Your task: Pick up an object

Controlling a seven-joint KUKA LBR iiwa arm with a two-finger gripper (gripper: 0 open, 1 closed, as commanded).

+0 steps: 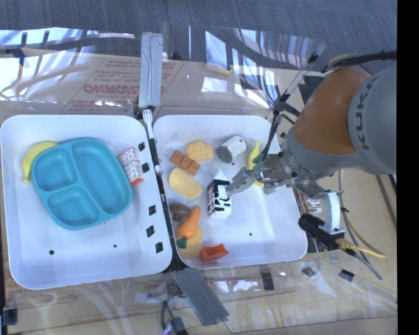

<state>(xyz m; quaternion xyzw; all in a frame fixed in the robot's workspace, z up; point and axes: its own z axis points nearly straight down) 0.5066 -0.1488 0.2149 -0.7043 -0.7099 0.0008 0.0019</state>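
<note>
Two white bins point(28, 257), one blue divided plate point(80, 182), one banana point(33, 155), one carrot point(190, 222), one black-and-white carton point(219, 199).

right bin point(283, 246) crowded left point(189, 223), open floor right

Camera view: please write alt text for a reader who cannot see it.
A grey and orange arm reaches from the right into the right bin, its gripper beside a black-and-white carton among toy foods such as a carrot. The left bin holds a blue divided plate and a banana.
</note>
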